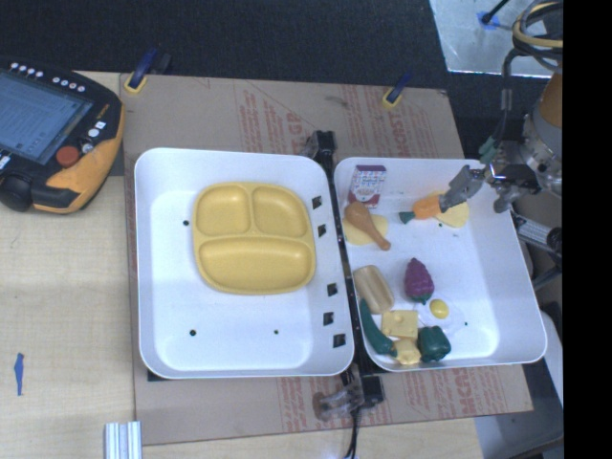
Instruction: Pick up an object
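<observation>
My gripper hangs over the upper right corner of the right bin, open, with nothing between its fingers. Its left finger is just above an orange carrot and a pale yellow slice. Further left lie a small red and white carton and a tan drumstick. Lower in this bin are a purple fruit, a small yellow ball, a bread roll, a cheese piece and a green pepper.
The left bin holds a yellow divided plate. A teach pendant lies on the bench at the far left. Black clips line the seam between the bins.
</observation>
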